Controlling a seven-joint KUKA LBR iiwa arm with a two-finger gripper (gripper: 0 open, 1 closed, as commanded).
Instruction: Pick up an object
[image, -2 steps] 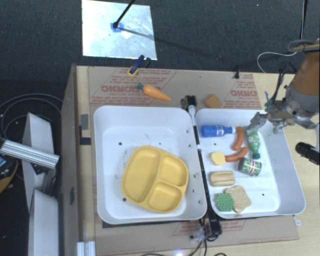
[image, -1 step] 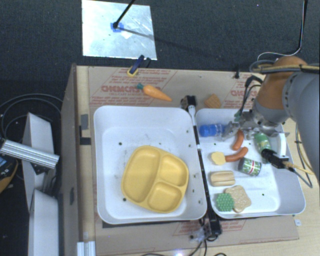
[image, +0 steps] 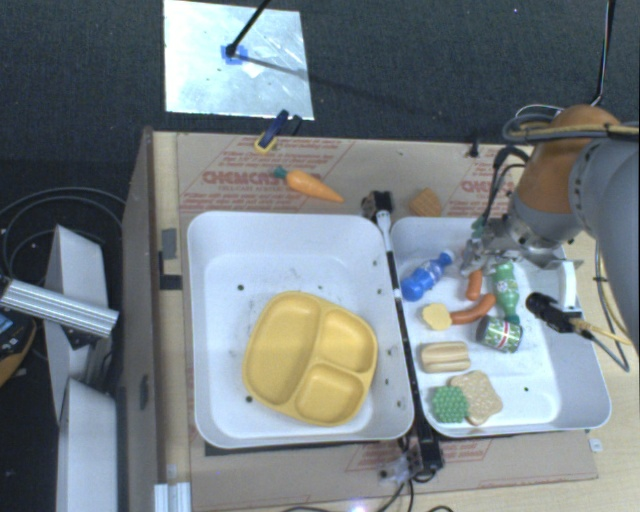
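Broccoli: front of right bin
Claw: above green bottle, opening unclear
Risk: crowded toys deflect the grasp

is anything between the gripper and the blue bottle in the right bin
Nothing visible. The gripper hangs over the right bin's upper part, and the blue bottle lies just to its left with bare white floor between them. The hot dog and green bottle lie below that path.
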